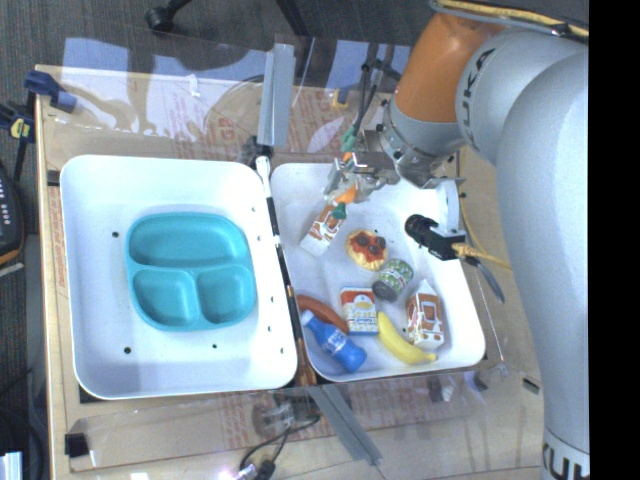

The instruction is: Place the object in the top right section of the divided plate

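The teal divided plate (190, 270) lies in the left bin (90, 198), with one long section at the back and two smaller ones in front. My gripper (346, 180) hangs low over the back of the right bin (300, 183). Right under it lies a white and orange carton (323, 225), tilted, its orange-tipped upper end at the gripper. Whether the gripper has hold of the carton is hidden by the wrist.
In the right bin lie a round pastry with red topping (367, 249), a small can (393, 278), a little red box (358, 311), a banana (403, 341), a second carton (426, 318), a blue bottle (336, 344) and a brown sausage (320, 311).
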`<state>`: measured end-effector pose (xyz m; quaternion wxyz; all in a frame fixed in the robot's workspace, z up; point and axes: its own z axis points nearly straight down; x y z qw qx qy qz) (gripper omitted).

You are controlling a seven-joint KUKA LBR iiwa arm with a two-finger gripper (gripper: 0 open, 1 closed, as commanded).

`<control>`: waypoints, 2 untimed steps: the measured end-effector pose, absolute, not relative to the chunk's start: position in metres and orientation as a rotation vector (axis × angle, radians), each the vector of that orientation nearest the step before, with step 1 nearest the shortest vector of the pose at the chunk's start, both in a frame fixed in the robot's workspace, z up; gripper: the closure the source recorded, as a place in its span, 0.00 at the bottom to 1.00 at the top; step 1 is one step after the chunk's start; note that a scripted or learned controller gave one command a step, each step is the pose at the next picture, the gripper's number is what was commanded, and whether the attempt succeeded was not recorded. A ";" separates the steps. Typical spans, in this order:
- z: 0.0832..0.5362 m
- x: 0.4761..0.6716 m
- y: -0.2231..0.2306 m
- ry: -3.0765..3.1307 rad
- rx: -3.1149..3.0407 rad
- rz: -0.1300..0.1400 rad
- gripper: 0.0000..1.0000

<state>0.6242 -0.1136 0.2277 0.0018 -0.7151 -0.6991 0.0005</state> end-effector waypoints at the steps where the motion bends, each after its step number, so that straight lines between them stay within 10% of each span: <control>1: 0.190 0.584 -0.051 -2.282 -2.152 0.006 1.00; 2: 0.192 0.609 0.008 -2.491 -1.913 0.001 1.00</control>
